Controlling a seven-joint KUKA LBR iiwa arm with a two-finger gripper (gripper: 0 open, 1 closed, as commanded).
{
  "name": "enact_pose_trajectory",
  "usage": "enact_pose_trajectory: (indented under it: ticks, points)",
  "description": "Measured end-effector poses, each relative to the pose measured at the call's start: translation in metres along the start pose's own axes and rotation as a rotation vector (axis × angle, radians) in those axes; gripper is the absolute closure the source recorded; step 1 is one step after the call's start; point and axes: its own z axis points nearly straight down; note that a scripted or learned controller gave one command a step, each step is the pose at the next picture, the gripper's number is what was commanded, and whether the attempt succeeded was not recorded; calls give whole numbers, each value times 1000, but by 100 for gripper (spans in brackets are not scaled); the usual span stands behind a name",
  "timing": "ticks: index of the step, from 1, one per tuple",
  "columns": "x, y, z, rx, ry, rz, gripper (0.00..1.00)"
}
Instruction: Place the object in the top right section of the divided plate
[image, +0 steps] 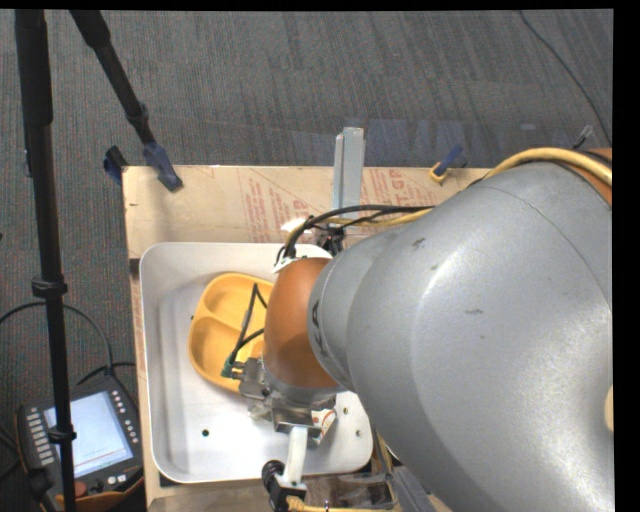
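Machinery dominates this overhead shot: the grey arm, reaching in from the right with its orange band above the wrist, leans low over the left-hand white bin on the table. Beneath it lies the yellow divided plate, its ridges splitting it into sections; much of the plate's right side, where the top right section would lie, is masked by the wrist. The pincer hangs near the bin's front edge, just past the plate's lower rim, and from this slant it cannot be told how far apart it stands or whether anything is caught in it. The object named in the task cannot be made out either; it may sit beneath the arm's bulk, though that is a guess. The plate rests in the bin presumably so the work stays within a bounded, reachable tray. A tablet-like pendant sits on the floor at lower left beside a black stand.
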Motion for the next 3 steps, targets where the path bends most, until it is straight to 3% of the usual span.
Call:
enact_pose_trajectory:
  ticks: [1,2,3]
  points:
    - [-1,1,0,-1,-1,2,0]
    - [-17,2,1,11,-2,-609,0]
    - [5,1,-144,-5,-2,-663,0]
